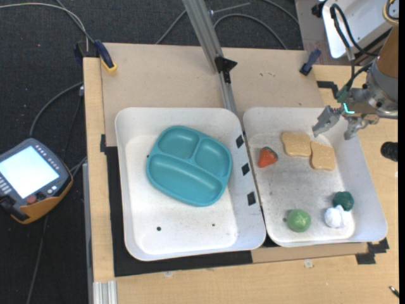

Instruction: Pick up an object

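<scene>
A robotics lab. A plywood bench [158, 75] stands on dark carpet [38, 56] strewn with loose cables [57, 11]. A teach pendant [28, 179] lies beside it, and clamps [104, 57] grip the bench edge.

Gripper [336, 127] open over right bin [373, 195], above two bread slices [296, 144]; strawberry [267, 157], green apple [298, 220] nearby; teal divided plate [188, 164] in left bin [136, 189].

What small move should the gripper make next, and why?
Probably straight down: the open gripper hangs just above the two toast pieces in the right bin, holding nothing, so lowering should bring its fingers around one.
</scene>
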{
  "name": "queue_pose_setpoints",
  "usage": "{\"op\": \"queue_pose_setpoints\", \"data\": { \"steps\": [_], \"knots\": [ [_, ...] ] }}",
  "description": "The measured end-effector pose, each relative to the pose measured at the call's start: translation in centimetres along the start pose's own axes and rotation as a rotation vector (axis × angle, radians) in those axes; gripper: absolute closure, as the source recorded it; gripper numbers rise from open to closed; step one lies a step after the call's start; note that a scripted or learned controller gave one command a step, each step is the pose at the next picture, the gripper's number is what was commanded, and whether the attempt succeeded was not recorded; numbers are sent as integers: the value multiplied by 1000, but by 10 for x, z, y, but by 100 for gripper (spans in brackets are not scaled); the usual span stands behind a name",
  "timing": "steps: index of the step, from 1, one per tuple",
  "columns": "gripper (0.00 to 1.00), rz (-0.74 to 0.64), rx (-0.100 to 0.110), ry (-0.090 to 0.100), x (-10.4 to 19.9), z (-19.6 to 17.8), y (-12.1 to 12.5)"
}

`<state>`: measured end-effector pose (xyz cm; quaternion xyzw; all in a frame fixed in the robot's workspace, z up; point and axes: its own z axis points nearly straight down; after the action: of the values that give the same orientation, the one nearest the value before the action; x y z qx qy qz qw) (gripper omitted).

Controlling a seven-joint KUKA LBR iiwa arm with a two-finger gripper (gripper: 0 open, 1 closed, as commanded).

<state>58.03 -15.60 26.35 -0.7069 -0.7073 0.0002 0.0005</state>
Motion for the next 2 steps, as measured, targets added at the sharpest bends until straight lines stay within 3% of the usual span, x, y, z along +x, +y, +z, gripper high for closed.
{"op": "queue_pose_setpoints", "data": {
  "steps": [1,2],
  "knots": [
    [0,0,-1,0,0,0,0],
    [0,1,5,1,-3,48,-9]
  ]
}}
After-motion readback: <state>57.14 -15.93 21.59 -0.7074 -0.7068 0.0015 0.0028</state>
